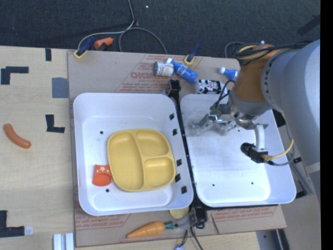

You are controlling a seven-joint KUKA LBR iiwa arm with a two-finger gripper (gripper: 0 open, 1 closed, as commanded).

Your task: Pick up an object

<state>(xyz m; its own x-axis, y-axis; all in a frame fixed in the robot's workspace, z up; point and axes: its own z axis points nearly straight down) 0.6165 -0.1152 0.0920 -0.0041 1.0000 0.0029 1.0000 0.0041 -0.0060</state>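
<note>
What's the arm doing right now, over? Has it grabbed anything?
Two-finger gripper low over the right white bin, nothing visibly held. Yellow divided plastic plate and small orange-red block lie in the left white bin. Nothing between.

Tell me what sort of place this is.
Probably a robotics lab bench for pick-up trials: a grey arm reaches over two white bins, with toy food like a carrot and clamps around.

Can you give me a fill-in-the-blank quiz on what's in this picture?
1. The yellow plate lies in the ____ bin.
2. The small cup beside the plate is ____ in colour.
3. The carrot lies on the ____, in front of the bins.
4. The claw hangs over the ____ bin.

Missing words: left; orange; bench; right
</note>
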